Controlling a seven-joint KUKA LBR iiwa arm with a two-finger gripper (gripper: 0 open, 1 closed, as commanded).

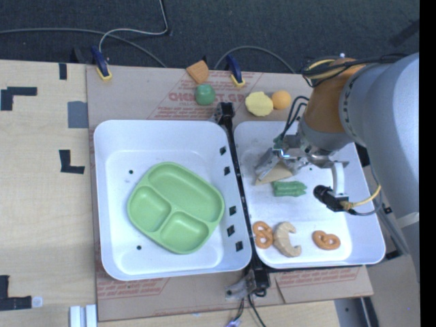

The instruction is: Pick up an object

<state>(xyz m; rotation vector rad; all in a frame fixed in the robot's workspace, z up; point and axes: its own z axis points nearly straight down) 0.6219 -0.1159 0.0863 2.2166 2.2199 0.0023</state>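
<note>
Two shallow white bins sit side by side on the desk (41, 182): the left bin (109, 148) carries one light green divided plate (176, 207) with three compartments, and the right bin (368, 237) carries five small things. Counted there: two orange-brown pretzels, one (262, 234) near the bin's front left and one (326, 240) toward the front right; one pale tan curved piece (287, 239) between them; one dark green, oblong, bumpy piece (289, 189) near the middle; and one beige wedge (274, 174) just behind it. The pincer (272, 161) hangs over the wedge, its metal fingers spread apart and gripping nothing, one tip close to the wedge's left end. Behind the bins lie four loose pieces: one orange block (198, 71), one green ball (204, 95), one yellow lump (259, 103) and one orange ball (281, 100).
</note>
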